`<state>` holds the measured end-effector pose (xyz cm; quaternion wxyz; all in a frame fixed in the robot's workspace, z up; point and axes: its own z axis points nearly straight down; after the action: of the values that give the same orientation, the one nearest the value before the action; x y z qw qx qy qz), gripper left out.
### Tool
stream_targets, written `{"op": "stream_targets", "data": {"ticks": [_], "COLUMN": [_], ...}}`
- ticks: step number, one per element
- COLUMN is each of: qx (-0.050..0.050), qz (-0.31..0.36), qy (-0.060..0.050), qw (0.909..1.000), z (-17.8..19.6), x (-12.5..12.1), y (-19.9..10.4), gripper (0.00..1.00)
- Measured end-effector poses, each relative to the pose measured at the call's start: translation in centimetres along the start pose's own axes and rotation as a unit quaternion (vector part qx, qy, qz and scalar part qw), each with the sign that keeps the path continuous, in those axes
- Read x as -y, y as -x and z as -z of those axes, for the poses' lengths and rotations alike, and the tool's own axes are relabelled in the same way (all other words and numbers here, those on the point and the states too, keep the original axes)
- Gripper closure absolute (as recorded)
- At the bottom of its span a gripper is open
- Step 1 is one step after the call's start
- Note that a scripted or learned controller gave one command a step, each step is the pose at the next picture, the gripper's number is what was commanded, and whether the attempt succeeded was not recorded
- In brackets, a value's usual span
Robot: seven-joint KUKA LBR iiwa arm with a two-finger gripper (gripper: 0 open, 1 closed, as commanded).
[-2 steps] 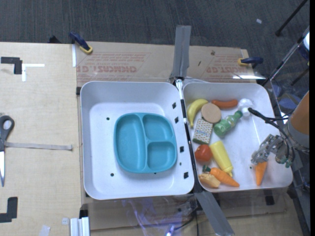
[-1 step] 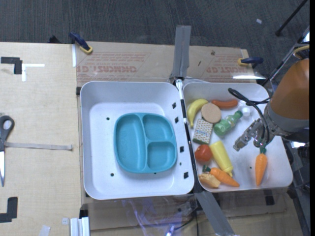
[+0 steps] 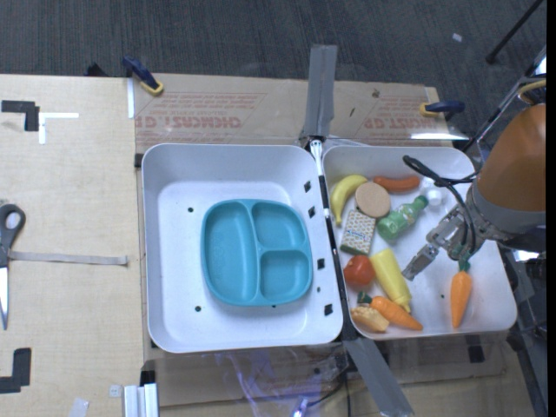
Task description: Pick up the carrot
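Item: claw (image 3: 440, 248), over the right bin (image 3: 499, 320). You could not tell from this view whether it stood open or closed; nothing was seen held in it.

Item: carrot (image 3: 460, 294), just below and slightly right of the claw, lying near upright by the bin's right wall, green top toward the claw, free of its neighbours. Your best approach, judged from this, was to shift a little right and down and close across the orange body at mid-length, clear of the wall.

Item: second carrot (image 3: 396, 312), below-left of the claw, touching a yellow piece (image 3: 390, 274) and bread-like piece (image 3: 369, 320); harder to take cleanly.

Item: left of the claw: tomato (image 3: 359, 272), cracker box (image 3: 357, 231), banana (image 3: 344, 194), green bottle (image 3: 402, 219), cookie (image 3: 373, 200), sausage (image 3: 398, 182).

Item: far left, blue plate (image 3: 257, 252) in the left bin (image 3: 165, 320); no obstruction.
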<state>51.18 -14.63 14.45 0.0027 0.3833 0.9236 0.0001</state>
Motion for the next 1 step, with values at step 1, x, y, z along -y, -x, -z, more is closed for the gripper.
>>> {"op": "stream_targets", "data": {"ticks": [1], "qx": [-0.001], "qz": [0.118], "qy": [0.000], "qw": [0.9930], "z": [-5.22], "x": [4.05], "y": [-0.57], "gripper": [0.00]}}
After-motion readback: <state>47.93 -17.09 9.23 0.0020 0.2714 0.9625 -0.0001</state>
